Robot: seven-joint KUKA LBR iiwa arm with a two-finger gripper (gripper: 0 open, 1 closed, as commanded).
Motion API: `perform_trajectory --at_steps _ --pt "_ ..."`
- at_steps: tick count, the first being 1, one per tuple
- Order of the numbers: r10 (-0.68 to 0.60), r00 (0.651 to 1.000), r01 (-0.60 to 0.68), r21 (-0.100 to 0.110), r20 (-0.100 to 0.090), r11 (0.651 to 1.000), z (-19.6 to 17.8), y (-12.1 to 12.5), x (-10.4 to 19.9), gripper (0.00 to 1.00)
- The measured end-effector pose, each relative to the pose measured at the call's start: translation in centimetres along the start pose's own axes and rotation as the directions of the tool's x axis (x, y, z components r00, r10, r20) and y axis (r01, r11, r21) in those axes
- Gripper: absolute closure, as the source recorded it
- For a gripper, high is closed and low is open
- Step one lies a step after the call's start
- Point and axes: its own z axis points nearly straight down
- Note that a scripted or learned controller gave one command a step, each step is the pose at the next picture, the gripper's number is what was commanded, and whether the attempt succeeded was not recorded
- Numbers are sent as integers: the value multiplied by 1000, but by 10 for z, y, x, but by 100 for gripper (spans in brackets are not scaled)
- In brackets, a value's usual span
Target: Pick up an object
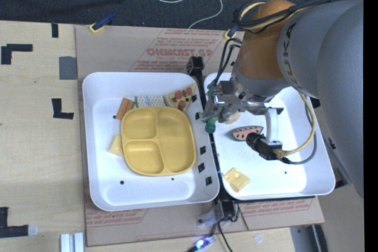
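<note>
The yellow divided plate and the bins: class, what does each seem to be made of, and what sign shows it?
Yellow divided plate: probably moulded plastic, smooth and matte, with rounded compartment ridges. Left bin and right bin: likely thin formed plastic, white and slightly glossy, with rounded corners.

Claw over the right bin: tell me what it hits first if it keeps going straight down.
Probably the bare white floor of the right bin near its left wall. The claw points down there, with the pinkish flat object just to its right. Depth is hard to judge from this view.

Arm [277, 50] over right bin [307, 183]; yellow tray [158, 140] in left bin [97, 127].
</note>
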Motion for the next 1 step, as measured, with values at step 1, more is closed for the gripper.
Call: perform_trajectory --at_steps 1 --pt "0 1000 0 -1 -1 1000 -18 -1 4 100"
